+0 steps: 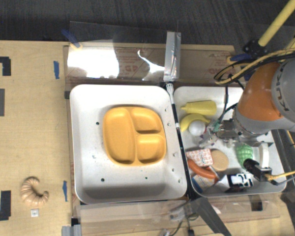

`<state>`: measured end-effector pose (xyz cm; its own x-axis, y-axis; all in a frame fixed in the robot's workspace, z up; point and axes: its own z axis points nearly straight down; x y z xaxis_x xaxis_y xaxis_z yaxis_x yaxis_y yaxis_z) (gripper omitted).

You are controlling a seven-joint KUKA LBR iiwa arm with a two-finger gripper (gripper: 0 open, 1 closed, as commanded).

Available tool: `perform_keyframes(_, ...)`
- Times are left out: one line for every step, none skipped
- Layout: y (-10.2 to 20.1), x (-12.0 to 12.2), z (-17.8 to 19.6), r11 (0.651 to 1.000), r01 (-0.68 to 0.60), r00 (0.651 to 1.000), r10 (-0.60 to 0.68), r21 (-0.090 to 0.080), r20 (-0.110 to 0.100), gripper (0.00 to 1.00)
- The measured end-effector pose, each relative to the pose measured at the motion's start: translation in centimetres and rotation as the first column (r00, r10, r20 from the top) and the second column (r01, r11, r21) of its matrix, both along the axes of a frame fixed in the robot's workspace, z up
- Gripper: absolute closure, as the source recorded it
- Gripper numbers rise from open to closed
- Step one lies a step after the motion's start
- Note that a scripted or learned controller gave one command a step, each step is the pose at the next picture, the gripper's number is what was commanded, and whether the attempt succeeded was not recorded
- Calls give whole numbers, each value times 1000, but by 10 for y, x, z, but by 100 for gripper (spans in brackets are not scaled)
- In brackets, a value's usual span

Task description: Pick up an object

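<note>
My gripper (217,132) reaches down into the right bin (280,183), with the orange-banded wrist above it. Just left of it lie a white ball (196,127) and a yellow banana-shaped toy (199,107). Below it sit a red-and-white packet (200,157), a round tan disc (219,160) and an orange carrot-like piece (202,171). A green object (244,154) lies under the arm, partly hidden. A black-and-white item (240,180) rests at the bin's front.
The left bin (88,176) holds a yellow divided plate (133,134). A tan croissant-shaped toy (34,191) lies on the bench at far left. Clear plastic sheeting and a metal bracket (171,55) stand behind the bins. Yellow cables (236,65) loop near the arm.
</note>
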<state>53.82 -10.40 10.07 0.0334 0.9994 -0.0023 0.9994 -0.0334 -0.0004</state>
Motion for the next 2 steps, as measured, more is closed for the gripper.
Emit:
perform_keyframes(-11,49,-14,1000,17,1000,-17,0,8,0)
perform_keyframes(-13,50,-6,1000,23,1000,-23,-2,12,100)
